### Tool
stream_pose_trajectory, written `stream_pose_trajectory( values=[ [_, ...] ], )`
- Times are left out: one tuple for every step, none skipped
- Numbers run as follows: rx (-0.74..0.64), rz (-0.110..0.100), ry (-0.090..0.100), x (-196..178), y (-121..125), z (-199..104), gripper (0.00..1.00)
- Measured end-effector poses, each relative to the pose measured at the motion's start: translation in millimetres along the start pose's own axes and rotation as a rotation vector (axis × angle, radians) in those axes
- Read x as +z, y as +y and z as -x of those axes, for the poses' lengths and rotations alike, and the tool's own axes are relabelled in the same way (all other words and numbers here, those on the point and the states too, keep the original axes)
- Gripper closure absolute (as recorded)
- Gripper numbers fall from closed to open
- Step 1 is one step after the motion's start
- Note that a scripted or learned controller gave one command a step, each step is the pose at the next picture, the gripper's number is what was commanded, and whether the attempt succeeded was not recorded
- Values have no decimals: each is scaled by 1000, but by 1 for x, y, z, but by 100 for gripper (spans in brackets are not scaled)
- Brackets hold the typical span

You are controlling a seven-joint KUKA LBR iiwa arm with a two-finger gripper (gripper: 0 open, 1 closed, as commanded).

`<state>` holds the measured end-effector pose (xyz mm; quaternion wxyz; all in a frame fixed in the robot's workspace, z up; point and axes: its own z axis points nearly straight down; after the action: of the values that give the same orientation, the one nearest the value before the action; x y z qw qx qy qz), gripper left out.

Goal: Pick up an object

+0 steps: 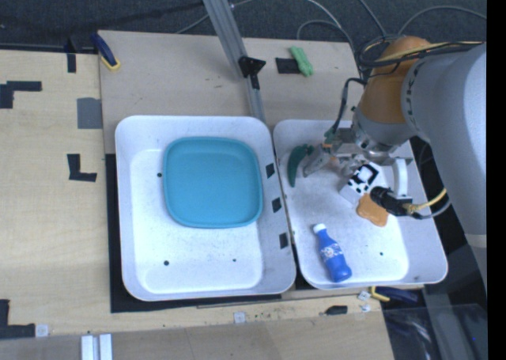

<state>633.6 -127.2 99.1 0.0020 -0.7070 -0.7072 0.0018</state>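
Observation:
The right white bin [395,271] holds a blue bottle with a white cap [332,252] lying near its front. A curved dark green piece [296,162] lies at its left wall. An orange lump [371,210] and a small black-and-white item [361,180] sit toward the right. My gripper [322,159] hangs low over the back left of this bin, just right of the green piece and left of the black-and-white item. Nothing is visibly held in it. The arm's orange band [389,97] rises behind it.
The left white bin [142,255] carries a teal square plate [212,181]. A grey pole [229,34] slants up behind the bins. A green marker [301,61] lies on the bench at the back, and cables loop near the arm.

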Motion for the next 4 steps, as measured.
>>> stream_pose_trajectory(
  values=[
    [-1,5,0,-13,1,0,100],
    [0,10,-1,-69,11,0,100],
    [0,8,-1,-111,12,0,100],
    [-4,5,1,-110,-6,-59,100]
  ],
)
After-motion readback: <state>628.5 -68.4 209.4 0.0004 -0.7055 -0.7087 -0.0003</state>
